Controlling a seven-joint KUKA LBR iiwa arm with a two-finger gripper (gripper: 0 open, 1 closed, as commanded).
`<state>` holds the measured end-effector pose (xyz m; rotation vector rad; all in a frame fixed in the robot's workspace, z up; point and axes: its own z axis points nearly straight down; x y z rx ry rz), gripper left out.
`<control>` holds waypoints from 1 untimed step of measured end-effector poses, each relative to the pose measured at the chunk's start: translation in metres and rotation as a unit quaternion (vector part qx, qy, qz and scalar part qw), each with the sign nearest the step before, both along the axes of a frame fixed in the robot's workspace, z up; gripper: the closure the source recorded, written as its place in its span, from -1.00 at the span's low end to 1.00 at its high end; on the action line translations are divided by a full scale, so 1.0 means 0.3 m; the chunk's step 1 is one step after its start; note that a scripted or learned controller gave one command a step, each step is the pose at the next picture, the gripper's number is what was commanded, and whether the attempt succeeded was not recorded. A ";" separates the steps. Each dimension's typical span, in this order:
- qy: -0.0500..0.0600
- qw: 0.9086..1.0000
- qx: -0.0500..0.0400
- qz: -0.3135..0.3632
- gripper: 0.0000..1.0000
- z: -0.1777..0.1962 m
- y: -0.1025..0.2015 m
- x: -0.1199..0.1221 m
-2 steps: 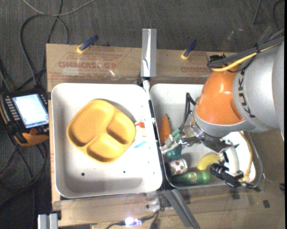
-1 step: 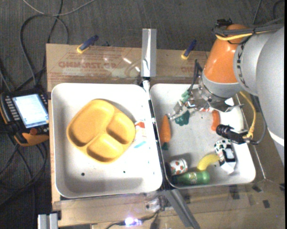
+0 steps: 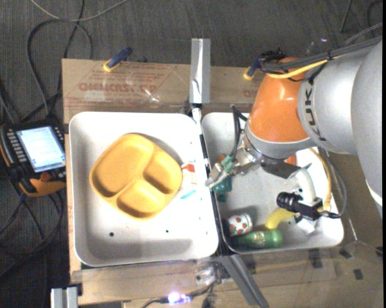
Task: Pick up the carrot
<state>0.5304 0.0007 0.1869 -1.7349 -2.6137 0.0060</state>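
Two white bins share the bench. Inside the left bin (image 3: pixel 83 236), the carrot (image 3: pixel 189 168) lies just beside a yellow plate (image 3: pixel 136 174). Near it the gripper (image 3: pixel 218 176) hangs over the dividing wall; its spread cannot be told.

The scene is lit evenly and fairly brightly from above. The left white bin (image 3: pixel 77 191) is nearly washed out, with a soft shadow along its lower inside. Glare is seen on the grey arm (image 3: pixel 353 95) and its orange band (image 3: pixel 279 111). Small items in the right bin (image 3: pixel 212 127) are rendered slightly soft; the carpet (image 3: pixel 26 43) stays dim.
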 end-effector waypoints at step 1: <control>-0.001 0.998 -0.001 0.069 1.00 0.131 -0.386 -0.153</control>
